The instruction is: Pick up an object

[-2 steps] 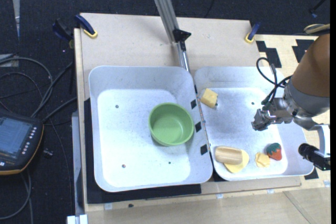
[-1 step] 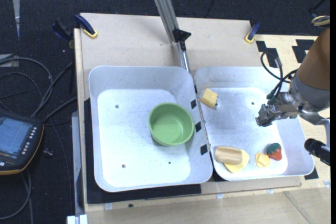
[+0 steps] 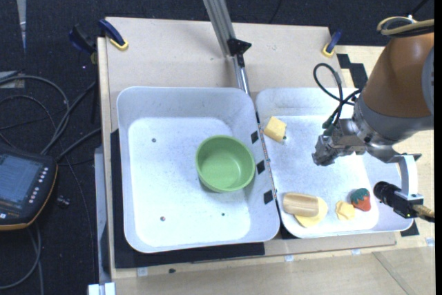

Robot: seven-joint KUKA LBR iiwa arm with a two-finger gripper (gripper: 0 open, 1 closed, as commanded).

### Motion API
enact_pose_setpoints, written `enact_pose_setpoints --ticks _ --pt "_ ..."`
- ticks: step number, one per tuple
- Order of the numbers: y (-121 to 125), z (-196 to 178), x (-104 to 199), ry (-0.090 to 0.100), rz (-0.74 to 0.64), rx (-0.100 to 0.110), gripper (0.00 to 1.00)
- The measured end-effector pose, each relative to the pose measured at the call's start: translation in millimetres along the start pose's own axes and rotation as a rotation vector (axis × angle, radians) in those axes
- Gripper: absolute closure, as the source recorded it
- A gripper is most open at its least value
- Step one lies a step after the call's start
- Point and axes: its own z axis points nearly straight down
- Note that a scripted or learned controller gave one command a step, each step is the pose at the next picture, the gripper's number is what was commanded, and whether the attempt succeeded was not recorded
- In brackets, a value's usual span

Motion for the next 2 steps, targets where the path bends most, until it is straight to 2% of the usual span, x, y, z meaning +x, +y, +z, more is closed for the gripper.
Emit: enact_pose_setpoints --ticks 2 --pt "-2 12 92 0.0 0.001 0.002 1.0"
